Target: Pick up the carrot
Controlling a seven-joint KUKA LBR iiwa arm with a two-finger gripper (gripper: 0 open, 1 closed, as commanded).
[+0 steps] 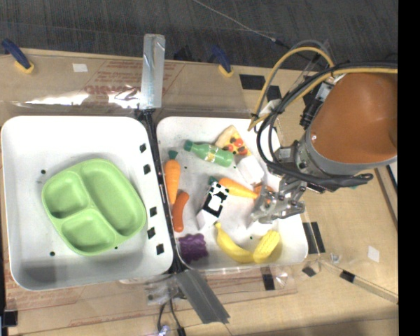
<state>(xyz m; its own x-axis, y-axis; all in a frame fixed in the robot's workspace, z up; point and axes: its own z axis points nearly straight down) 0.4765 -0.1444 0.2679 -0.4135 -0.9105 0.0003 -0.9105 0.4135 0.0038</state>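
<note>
Carrot (172, 176) first: it lies at the left edge of the right bin (294, 247), against the divider, stem end toward the top of the frame, with a shorter red-orange piece (180, 211) just below it. I read this as the approach step, nothing lifted yet. The gripper (275, 207) hangs at the right-centre of the frame over the right side of that bin, well apart from the carrot, and I cannot tell from this slant whether it is open or closed; nothing shows between it as held.

Between the two sit a small orange wedge-like item (236, 187), a black-and-white tagged block (213, 201) and a green bottle (208, 152) — so my next move, as I judge it, calls for a travel leftward across the bin, then a descent lined up with the carrot's long axis (tight against the bin wall, which may crowd one side).

Other clutter: banana (232, 247), corn (267, 244), purple grapes (192, 246). The left bin (21, 138) holds a green divided plate (93, 205).

Writing: the block carries a bold black pattern, no legible letters; faint red print on the worktop's (196, 82) plastic sheet is too blurred to read.
</note>
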